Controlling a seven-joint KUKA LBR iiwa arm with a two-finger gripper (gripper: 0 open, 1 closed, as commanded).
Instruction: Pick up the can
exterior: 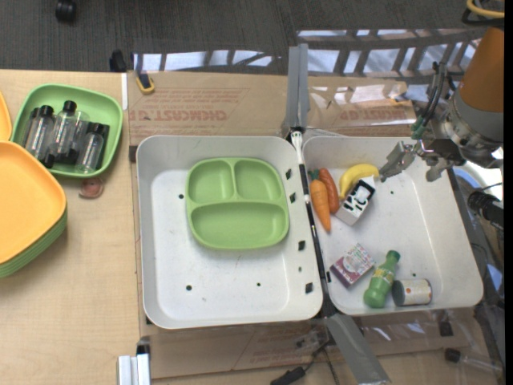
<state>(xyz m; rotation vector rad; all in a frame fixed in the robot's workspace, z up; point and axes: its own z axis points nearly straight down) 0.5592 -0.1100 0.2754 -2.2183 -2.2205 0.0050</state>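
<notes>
- Nearest, one can point(412, 292) lies on its side in the right bin point(449, 239), touching one green bottle point(381, 279).
- One purple carton point(352, 265) just beside the bottle.
- Farther: two carrots point(321, 200), one banana point(357, 176).
- Gripper point(414, 161) above the bin's far side, fingers spread, holding nothing.

Taking the divided plate point(237, 203) as my landmark: it is lying in the left bin point(160, 295). To its right, across the wall between the bins, the right bin point(457, 247) is holding everything else. Two carrots point(322, 200) are lying nearest the plate, then a banana point(357, 175) and a small carton point(357, 200) just beyond. Right of and nearer the camera than the plate, a snack packet point(353, 265), a bottle point(381, 280) and the can point(413, 292) are sitting in a row. My gripper point(413, 160) is hovering far right, behind them.
</notes>
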